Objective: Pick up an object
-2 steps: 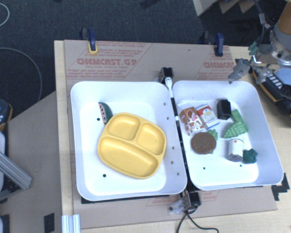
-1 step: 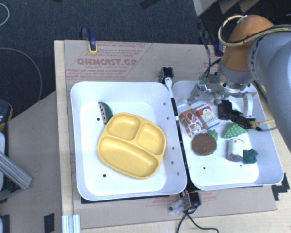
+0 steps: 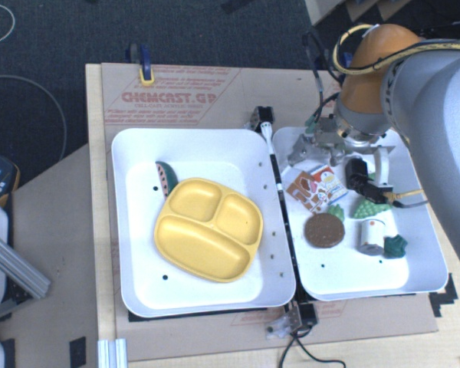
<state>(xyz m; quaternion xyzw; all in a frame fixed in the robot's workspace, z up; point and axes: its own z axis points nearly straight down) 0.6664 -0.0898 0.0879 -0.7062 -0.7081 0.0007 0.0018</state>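
Observation:
My gripper [image 3: 316,146] hangs low over the far left corner of the right bin [image 3: 353,278], under the orange band of the arm. Just in front of it lies an orange-and-white snack packet [image 3: 314,190]. A brown round disc [image 3: 323,230] sits nearer the front, with a small green piece [image 3: 336,211] at its edge. To the right are a light green toy [image 3: 372,208], a white cylinder [image 3: 372,234] and a dark green piece [image 3: 396,245]. I see nothing held by the gripper.
The left bin [image 3: 130,228] holds a yellow divided tray [image 3: 208,227] and a watermelon-slice toy [image 3: 166,179]. A black divider rail [image 3: 276,179] runs between the bins. The arm's grey body covers the right bin's far right side.

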